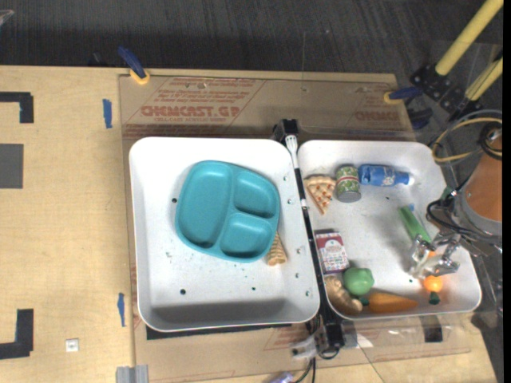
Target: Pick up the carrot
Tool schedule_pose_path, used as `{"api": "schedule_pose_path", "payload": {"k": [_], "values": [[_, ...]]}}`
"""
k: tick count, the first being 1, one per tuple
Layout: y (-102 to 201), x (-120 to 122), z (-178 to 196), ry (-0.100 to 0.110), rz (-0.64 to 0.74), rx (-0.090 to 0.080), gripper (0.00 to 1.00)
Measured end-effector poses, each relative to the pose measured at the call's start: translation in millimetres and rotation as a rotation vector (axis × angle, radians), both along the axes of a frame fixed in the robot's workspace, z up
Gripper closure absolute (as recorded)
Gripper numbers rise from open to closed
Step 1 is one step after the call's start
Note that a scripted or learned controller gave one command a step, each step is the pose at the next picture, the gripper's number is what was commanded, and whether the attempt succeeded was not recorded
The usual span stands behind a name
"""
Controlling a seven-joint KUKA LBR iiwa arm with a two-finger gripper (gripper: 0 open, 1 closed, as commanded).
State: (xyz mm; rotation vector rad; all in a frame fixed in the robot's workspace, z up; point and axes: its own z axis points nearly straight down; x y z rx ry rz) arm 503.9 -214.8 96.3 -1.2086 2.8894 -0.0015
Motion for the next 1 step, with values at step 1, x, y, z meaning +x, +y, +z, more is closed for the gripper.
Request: {"api": "schedule_pose_path", "payload": {"k": [1], "values": [[9.2,6.6,3.0,-0.016,0.008,0.01,0.0]]}}
